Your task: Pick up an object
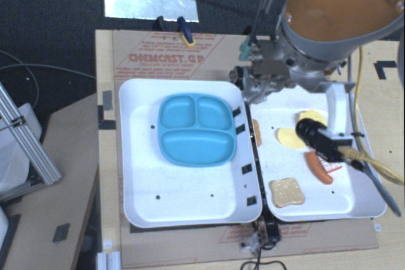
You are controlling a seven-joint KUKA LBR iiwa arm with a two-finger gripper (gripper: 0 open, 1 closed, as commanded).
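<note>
The arm's jaws point(257, 90) hang over the far left corner of the right bin point(361, 199), close to the wall it shares with the left bin point(136, 199); whether they are spread or pressed together I cannot tell, since the wrist housing hides the tips. The pickable things all lie toward the camera and to the right of the jaws: a yellow slice point(290, 138) nearest, then a toy hot dog point(319, 168) whose long axis runs diagonally down to the right, and a toast slice point(286, 192) farthest, near the front wall. A blue divided plate point(196, 129) sits in the left bin, to the jaws' left. The likely next move is a short shift toward the yellow slice.
</note>
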